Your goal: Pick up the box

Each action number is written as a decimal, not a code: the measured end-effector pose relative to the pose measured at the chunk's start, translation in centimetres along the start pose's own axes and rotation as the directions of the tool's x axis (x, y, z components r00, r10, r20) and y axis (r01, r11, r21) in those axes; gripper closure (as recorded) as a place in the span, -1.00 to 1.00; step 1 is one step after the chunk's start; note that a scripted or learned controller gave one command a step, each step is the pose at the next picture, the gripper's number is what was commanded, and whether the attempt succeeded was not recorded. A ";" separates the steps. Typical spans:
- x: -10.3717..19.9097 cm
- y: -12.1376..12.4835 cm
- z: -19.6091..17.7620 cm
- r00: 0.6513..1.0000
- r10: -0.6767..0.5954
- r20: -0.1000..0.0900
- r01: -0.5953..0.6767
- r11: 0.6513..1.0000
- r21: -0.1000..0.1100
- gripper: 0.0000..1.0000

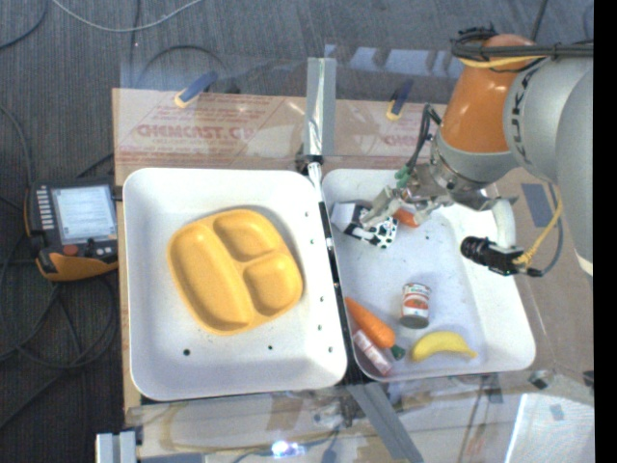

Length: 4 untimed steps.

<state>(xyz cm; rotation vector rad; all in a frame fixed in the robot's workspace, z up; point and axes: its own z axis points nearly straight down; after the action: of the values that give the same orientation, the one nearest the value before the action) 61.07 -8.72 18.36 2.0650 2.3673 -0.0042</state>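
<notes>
The box [378, 232] is small, black and white, and lies in the upper left part of the right bin [501, 302]. My gripper [388, 208] hangs low over the bin, right at the box's upper right side; I cannot tell whether it touches the box. A small red-orange item [408, 218] lies just right of the gripper. The grey arm with its orange band [482, 104] reaches in from the upper right.
Lower in the right bin lie a small can [415, 305], a carrot [371, 323], a banana [443, 347] and a pinkish packet [372, 353]. The left bin [154, 355] holds a yellow divided tray [236, 266]. A metal divider [318, 114] stands between the bins.
</notes>
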 end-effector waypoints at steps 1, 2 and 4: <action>-3.0 -5.9 6.6 1.000 0.013 -0.003 -0.013 1.000 0.001 -1.00; -7.4 4.0 9.2 0.986 -0.169 -0.012 0.169 0.985 0.018 -1.00; -13.2 0.8 9.3 0.968 -0.252 0.000 0.252 0.968 -0.009 -1.00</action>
<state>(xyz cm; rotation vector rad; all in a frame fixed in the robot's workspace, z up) 63.64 -21.75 9.03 1.7447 2.6067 0.0075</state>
